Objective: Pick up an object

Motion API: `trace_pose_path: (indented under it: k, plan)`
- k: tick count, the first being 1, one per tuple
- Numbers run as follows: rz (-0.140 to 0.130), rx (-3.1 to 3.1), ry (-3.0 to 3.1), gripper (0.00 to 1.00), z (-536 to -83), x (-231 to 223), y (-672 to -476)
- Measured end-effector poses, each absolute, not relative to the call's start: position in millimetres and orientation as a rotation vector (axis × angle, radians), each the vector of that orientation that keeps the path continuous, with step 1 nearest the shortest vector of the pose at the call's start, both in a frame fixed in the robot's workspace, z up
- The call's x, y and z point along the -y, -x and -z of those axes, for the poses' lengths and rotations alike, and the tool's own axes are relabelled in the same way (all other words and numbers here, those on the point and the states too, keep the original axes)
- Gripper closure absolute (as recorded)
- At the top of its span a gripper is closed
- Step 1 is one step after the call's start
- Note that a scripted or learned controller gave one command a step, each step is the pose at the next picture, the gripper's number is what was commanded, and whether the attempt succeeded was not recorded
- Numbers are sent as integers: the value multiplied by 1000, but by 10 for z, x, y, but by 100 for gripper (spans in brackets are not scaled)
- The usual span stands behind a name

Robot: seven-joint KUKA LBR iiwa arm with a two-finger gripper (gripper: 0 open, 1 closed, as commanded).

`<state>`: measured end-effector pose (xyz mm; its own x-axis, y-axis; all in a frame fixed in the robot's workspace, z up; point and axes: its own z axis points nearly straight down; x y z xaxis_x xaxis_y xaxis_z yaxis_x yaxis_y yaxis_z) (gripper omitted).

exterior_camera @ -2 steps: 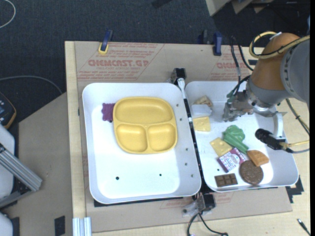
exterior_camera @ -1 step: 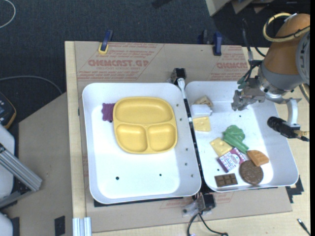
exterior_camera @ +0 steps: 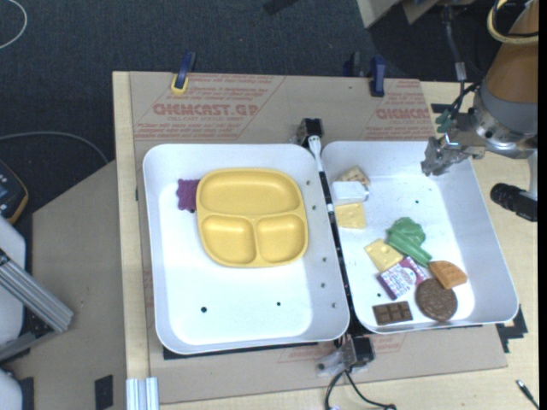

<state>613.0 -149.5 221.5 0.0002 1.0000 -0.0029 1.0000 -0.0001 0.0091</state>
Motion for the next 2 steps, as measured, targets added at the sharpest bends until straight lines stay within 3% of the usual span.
trace_pose_path:
  k: [1,2]
  plan:
    - [-3,-2219,-2218,100,-2254,1496,-6137]
    - [-4,-2229,-2213,100,-2222,873,-6263]
